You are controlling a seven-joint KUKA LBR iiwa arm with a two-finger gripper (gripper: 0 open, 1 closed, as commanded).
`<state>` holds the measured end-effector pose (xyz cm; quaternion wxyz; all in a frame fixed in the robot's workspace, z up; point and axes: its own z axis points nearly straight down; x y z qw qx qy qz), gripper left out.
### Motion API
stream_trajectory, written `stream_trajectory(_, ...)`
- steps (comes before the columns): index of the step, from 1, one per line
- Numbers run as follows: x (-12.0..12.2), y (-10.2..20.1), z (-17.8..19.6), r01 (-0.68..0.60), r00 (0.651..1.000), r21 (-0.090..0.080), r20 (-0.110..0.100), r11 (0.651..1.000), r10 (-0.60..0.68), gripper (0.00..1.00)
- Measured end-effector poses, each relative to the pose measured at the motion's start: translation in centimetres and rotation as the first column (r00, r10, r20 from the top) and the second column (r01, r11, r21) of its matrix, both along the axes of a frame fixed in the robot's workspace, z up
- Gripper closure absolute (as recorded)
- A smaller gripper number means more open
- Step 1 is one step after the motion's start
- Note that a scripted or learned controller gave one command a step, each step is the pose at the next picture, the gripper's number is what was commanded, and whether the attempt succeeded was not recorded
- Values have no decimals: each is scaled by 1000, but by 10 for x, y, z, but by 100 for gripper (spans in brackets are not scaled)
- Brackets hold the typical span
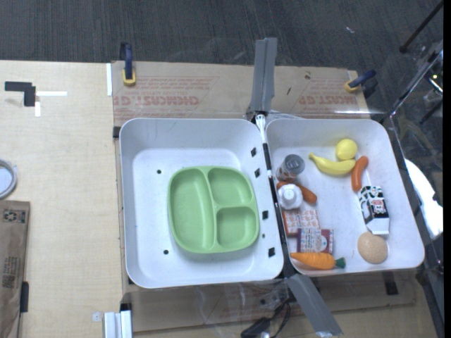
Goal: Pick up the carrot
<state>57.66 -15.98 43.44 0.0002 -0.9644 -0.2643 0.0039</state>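
Carrot (313, 260): lies on its side at the near edge of the right bin (398, 182), green tip pointing right, just in front of a red carton (314, 241).
Far left: a roll of tape (4, 179) and a brown paper bag (11, 248) on the table (63, 160).
Left bin (141, 189): holds a green three-compartment tray (211, 208), set near its middle.
Divide: the two bins touch along their inner walls.
Right bin, left side: a grey can (292, 165) at the back, a white bottle (289, 196) just in front of it, touching a small orange piece (306, 193); a second red carton (299, 220) lies between the bottle and the first carton.
Right bin, back: a banana (331, 165) beside a lemon (346, 148); an orange sausage-shaped piece (359, 172) leans just right of the banana.
Right bin, right side: a small black-and-white milk carton (373, 210) lying flat, with a tan egg-shaped ball (372, 248) just in front of it, well apart from the carrot.
Tool: whether apart or together cannot be told.
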Motion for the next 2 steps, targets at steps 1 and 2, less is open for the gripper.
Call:
stream_trajectory(1, 40, -63, -27, -454, 891, 3, 2, 891, 454, 100)
stream_trajectory(2, 70, -47, -59, 40, 999, 1, 1, 999, -40, 100)
